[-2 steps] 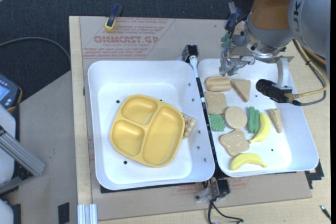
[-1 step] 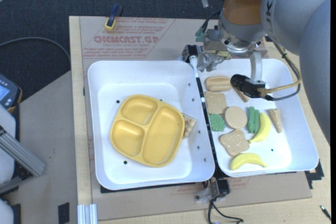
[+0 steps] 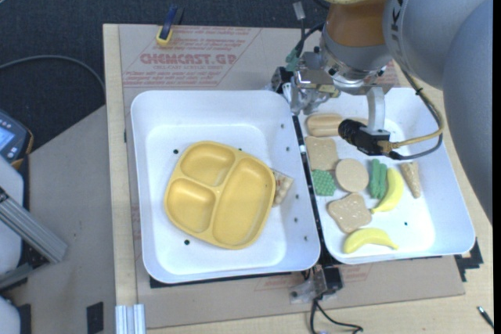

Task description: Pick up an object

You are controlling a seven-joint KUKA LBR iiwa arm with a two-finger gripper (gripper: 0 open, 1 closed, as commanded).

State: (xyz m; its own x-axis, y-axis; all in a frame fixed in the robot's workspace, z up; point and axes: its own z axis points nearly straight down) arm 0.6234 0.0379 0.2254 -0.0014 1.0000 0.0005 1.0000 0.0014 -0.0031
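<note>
Jaws [image 3: 308, 94], state unclear, are hovering over the right bin's [image 3: 450, 207] upper-left corner, just above a smooth tan bread-shaped toy [image 3: 322, 124]; a glossy yellow divided plate [image 3: 219, 193] is lying in the left bin [image 3: 149, 168].

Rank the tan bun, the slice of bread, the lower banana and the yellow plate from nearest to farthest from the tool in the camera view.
1. Tan bun, top of the right bin, just below the tool.
2. Slice of bread, lower in the right bin.
3. Yellow plate in the left bin and lower banana at the right bin's front: too close to call.
</note>
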